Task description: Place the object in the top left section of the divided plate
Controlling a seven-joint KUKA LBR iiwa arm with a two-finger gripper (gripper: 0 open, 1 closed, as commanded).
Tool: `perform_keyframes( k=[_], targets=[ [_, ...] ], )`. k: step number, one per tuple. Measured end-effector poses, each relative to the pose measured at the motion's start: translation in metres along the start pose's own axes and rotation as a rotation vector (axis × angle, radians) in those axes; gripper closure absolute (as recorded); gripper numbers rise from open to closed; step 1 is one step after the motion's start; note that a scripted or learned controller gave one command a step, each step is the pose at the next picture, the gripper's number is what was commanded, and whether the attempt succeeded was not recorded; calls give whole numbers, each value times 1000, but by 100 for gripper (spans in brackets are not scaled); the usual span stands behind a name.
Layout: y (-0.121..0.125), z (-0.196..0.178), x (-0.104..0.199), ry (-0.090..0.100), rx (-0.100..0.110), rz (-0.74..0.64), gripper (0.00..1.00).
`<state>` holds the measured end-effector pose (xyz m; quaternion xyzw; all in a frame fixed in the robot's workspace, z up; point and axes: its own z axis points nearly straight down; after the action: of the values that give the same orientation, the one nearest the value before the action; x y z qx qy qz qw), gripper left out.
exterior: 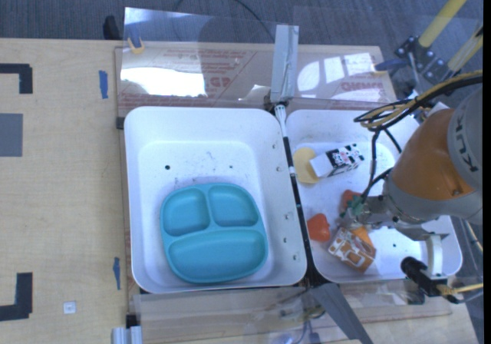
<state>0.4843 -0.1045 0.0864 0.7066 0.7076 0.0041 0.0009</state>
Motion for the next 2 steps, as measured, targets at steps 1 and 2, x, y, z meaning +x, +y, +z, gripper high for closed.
perform_keyframes(
  k=[1,2],
  targets=[
    [-1,0,7,-9,-1,-157,100],
    [-1,0,4,-8,0,-349,100]
  ],
)
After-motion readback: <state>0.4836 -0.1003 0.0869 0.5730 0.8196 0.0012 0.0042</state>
